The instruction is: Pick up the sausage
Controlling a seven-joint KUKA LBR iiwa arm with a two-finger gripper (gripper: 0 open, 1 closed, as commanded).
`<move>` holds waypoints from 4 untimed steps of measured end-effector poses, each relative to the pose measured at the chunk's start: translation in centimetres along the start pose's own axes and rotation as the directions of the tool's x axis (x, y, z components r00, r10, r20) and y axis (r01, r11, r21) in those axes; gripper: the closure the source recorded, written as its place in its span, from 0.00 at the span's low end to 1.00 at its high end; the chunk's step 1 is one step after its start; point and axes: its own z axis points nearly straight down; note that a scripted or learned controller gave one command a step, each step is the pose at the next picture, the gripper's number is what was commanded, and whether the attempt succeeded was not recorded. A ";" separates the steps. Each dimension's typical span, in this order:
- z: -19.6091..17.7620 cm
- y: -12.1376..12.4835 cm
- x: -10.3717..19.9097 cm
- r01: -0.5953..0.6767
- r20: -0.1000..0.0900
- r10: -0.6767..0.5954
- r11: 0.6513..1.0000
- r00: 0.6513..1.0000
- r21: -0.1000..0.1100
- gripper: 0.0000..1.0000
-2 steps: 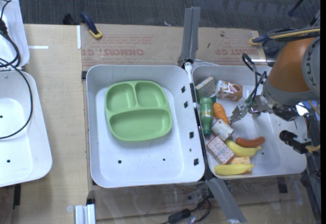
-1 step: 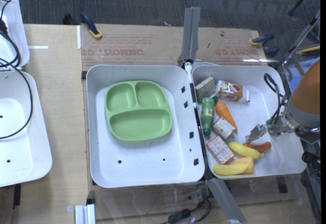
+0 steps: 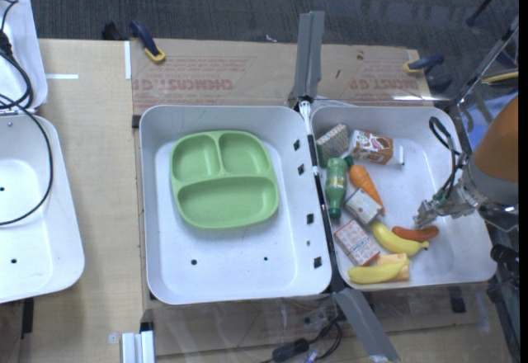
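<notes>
The gripper [image 3: 431,211] is hanging low inside the right bin [image 3: 412,118], close to its right wall, and the arm [image 3: 499,157] with the orange band is coming in over that wall. I cannot tell how the tool is standing, wide or narrow, because it is small and partly blurred here. The sausage [image 3: 415,233] is lying on the floor of the right bin, toward the near right corner, just under the gripper and almost touching it; nothing is showing that it is being held.

Beside the sausage, on its left, a banana [image 3: 398,242] is lying, and a second yellow piece [image 3: 379,272] is resting along the near edge of the same bin. A carrot [image 3: 365,184] is lying near the middle, pointing toward the far left corner, and a green bottle [image 3: 335,186] is standing along the left wall. A small carton [image 3: 372,148] is sitting near the far edge, and a checked packet [image 3: 356,243] is lying near the left wall, toward the near side.

In the left bin [image 3: 157,213] a green divided plate [image 3: 224,179] is resting, a little toward the far left corner
</notes>
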 end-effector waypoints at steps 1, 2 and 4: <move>0.0 0.0 0.0 0.001 0.000 -0.001 1.000 1.000 0.000 0.00; 0.6 -1.7 1.2 0.045 0.001 -0.045 0.999 0.999 -0.002 0.00; 0.6 -2.2 2.4 0.818 0.006 -0.818 0.575 0.575 -0.003 0.00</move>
